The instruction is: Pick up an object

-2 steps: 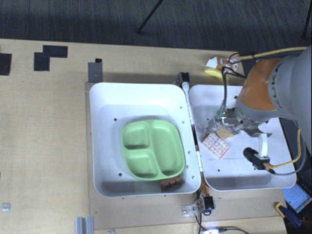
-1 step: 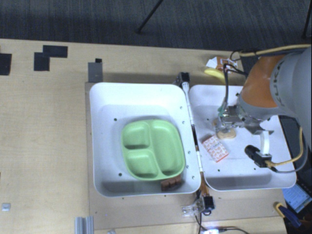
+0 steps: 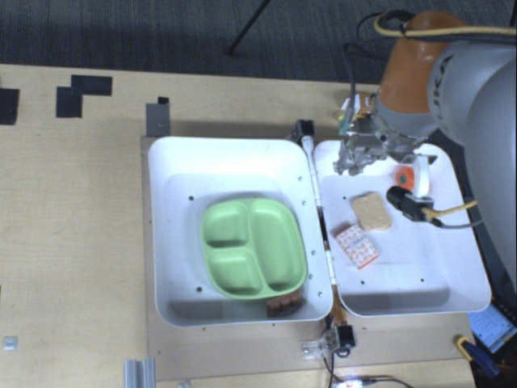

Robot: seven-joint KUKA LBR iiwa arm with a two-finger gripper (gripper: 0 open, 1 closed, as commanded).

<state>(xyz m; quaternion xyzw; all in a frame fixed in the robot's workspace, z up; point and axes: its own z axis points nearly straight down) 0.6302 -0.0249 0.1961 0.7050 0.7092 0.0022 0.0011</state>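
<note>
My gripper (image 3: 352, 162) hangs over the back left corner of the right bin (image 3: 452, 285), with nothing visible in it. A tan, bread-like slice (image 3: 371, 212) lies just in front of it, near the bin's middle. A red and white checked packet (image 3: 357, 246) lies a little nearer the front, touching or almost touching the slice. A small orange and white thing (image 3: 405, 176) sits to the right of the gripper, partly hidden by the wrist.
The left bin (image 3: 174, 217) holds a green divided plate (image 3: 252, 247) with a small brown thing (image 3: 283, 304) at its front edge. The ridge between the bins (image 3: 320, 217) runs just left of the gripper. Black blocks (image 3: 81, 94) lie on the bench at far left.
</note>
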